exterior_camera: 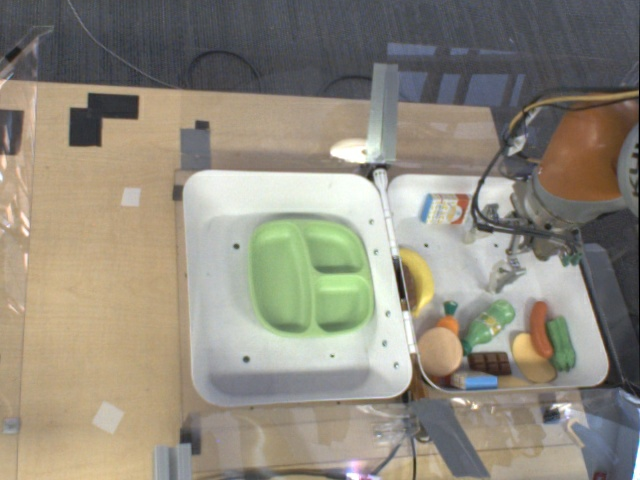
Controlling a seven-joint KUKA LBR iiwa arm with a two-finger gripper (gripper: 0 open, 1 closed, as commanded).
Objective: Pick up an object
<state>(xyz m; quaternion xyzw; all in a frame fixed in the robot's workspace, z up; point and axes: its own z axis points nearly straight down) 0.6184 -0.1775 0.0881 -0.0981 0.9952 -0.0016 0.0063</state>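
Observation:
The right bin (590,298) holds several toy foods: a yellow banana (418,280) at its left wall, a small milk carton (442,208) at the back, a green bottle (490,323), a carrot (448,320), a tan ball (439,350), a chocolate bar (482,363), a red sausage (540,328) and a green pickle (560,343). My gripper (505,273) hangs over the bin's middle, just above the green bottle and apart from it. Nothing shows between its fingers.
The left bin (215,358) holds a green divided plate (308,276). A metal post (382,108) stands behind the wall between the bins. The grey arm with its orange band (585,153) crosses the right bin's back right corner. Bare wooden bench lies to the left.

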